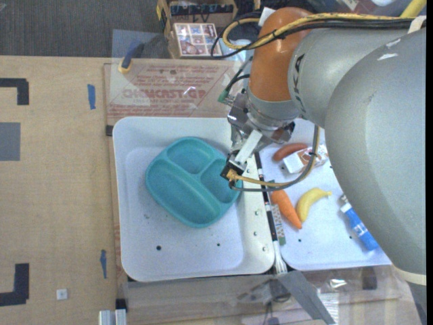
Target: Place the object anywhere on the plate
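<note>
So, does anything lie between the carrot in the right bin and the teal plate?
Only the bins' adjoining rims run between the carrot and the plate. No loose thing lies on that path; the banana lies on the carrot's far side, away from the plate.

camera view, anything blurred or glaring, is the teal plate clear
In the camera view the teal divided plastic plate is sharp and evenly lit; the grey arm near the lens looks soft, with a sheen on its orange band.
</note>
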